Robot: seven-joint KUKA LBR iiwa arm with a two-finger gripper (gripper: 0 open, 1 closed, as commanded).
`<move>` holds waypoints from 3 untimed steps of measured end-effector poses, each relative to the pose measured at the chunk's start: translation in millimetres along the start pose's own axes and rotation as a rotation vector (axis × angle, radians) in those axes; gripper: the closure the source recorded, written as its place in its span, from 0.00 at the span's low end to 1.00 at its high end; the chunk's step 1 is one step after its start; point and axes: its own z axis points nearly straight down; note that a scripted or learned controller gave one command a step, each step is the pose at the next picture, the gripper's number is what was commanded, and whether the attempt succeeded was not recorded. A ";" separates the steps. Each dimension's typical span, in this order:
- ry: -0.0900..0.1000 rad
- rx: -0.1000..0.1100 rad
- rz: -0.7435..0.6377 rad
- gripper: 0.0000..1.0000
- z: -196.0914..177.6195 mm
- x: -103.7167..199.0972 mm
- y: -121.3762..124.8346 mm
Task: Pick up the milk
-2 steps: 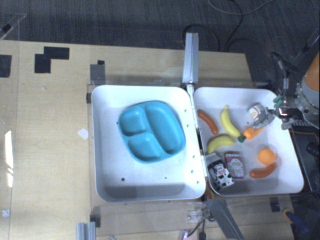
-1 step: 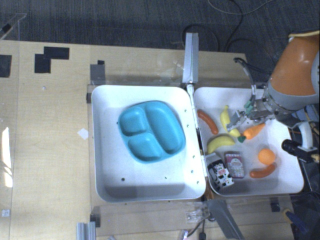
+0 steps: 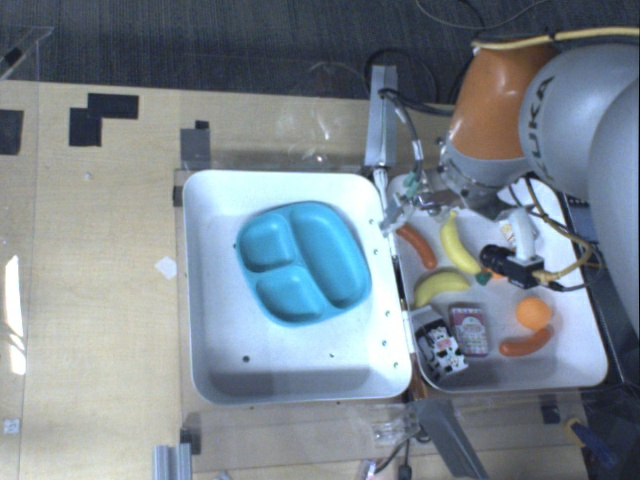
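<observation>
**Arm over right bin, milk at its near-left corner**

Two white bins side by side on the bench (image 3: 90, 268). Left bin (image 3: 215, 368) carries a blue plate (image 3: 305, 258) with three compartments, sitting about centre, a bit toward the far edge.

Right bin (image 3: 580, 363) is crowded. Milk (image 3: 440, 345), a small carton with black-and-white print, lies in the near-left corner, close to the left wall. Just right of it, a dark red packet (image 3: 470, 328), the two touching or nearly so. Near edge further right: a sausage (image 3: 525, 342), with an orange (image 3: 534, 312) just beyond it. Two bananas mid-bin: one (image 3: 440, 286) near the left wall, the other (image 3: 458, 246) beyond it, angled toward the far edge. A second sausage (image 3: 417, 245) lies along the left wall, far half.

Arm (image 3: 560, 98) comes in from the right, wrist over the bin's far edge. Pincer (image 3: 400, 213) looks to be low at the far-left corner, by the wall between bins, well apart from the milk. Cannot tell its state; cables and brackets clutter that spot.
</observation>
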 end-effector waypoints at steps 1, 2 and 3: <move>-0.001 -0.006 -0.002 1.00 -11.9 0.1 1.8; -0.002 -0.003 -0.391 1.00 -5.1 -35.5 12.7; 0.000 -0.001 -0.350 1.00 -0.5 -25.0 -9.5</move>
